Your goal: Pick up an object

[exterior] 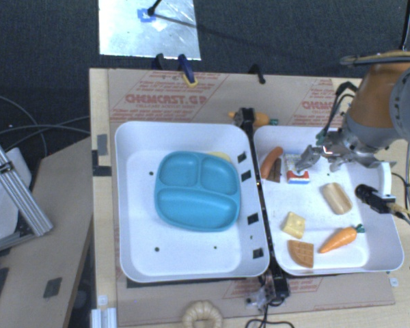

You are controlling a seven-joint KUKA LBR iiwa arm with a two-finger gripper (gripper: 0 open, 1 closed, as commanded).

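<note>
My gripper (324, 160) hangs over the back of the right bin (389, 251), open with nothing between its fingers. Its left finger (306, 160) is just above a small red, white and blue block (298, 177). An orange-brown sausage (270, 161) lies to the left of that block. Farther forward in the same bin lie a tan bread roll (336, 198), a yellow cheese cube (294, 224), a carrot (339, 238) and a round brown cracker (301, 253).
The left bin (133, 251) holds a blue divided plate (197, 188) with a yellow item (221, 156) half hidden behind it. A black divider (256, 190) joins the bins. A black cable plug (370, 197) hangs over the right bin's right side.
</note>
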